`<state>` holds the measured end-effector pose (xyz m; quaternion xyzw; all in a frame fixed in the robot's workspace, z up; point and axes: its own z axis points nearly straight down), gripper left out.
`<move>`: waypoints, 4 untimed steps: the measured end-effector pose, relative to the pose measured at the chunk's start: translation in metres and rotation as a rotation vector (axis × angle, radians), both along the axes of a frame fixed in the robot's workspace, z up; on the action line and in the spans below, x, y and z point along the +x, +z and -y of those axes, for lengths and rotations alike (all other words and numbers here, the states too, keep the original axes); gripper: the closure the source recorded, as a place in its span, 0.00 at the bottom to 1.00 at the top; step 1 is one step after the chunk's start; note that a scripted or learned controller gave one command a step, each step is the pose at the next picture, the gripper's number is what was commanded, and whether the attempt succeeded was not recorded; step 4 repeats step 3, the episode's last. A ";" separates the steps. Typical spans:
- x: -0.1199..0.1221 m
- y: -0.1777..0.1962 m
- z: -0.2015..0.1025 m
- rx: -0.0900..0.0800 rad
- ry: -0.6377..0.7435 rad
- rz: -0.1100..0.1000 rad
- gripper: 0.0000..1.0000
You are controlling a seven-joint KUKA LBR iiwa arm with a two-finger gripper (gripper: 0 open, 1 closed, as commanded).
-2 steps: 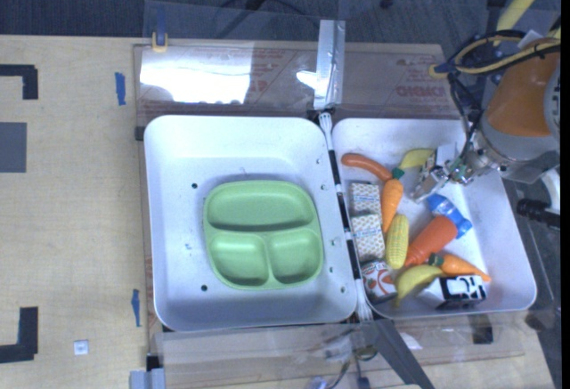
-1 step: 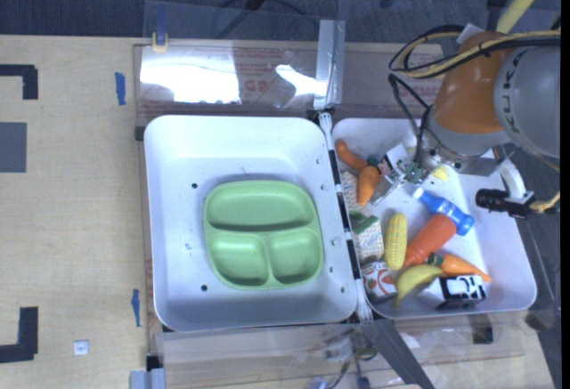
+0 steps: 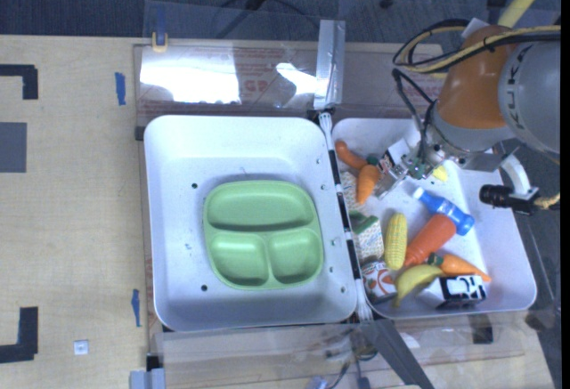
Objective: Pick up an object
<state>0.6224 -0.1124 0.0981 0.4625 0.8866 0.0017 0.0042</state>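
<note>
The right bin point(image 3: 508, 240) holds a heap of toy food. An orange carrot point(image 3: 365, 184) and a smaller orange piece point(image 3: 350, 155) lie at its left side. A yellow corn cob point(image 3: 394, 239), a blue bottle point(image 3: 445, 210), a larger carrot point(image 3: 428, 239), a banana point(image 3: 415, 279) and a black-and-white box point(image 3: 462, 287) lie nearer the front. My gripper point(image 3: 403, 166) hangs low over the back of this bin, just right of the orange carrot and behind the blue bottle. The wrist hides its tips.
The left bin point(image 3: 169, 200) carries a green divided plate point(image 3: 263, 233). A raised rim point(image 3: 342, 227) separates the two bins. A clear panel point(image 3: 232, 71) stands behind the left bin. The arm's grey and orange body point(image 3: 485, 93) with cables covers the right bin's back corner.
</note>
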 end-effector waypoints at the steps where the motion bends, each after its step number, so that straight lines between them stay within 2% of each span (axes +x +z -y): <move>1: -0.016 -0.011 0.032 0.000 0.008 -0.005 1.00; 2: 0.046 0.108 -0.019 0.000 0.037 -0.004 1.00; 3: 0.010 0.109 -0.051 0.002 -0.306 -0.010 1.00; 4: 0.010 0.109 -0.051 0.002 -0.306 -0.010 1.00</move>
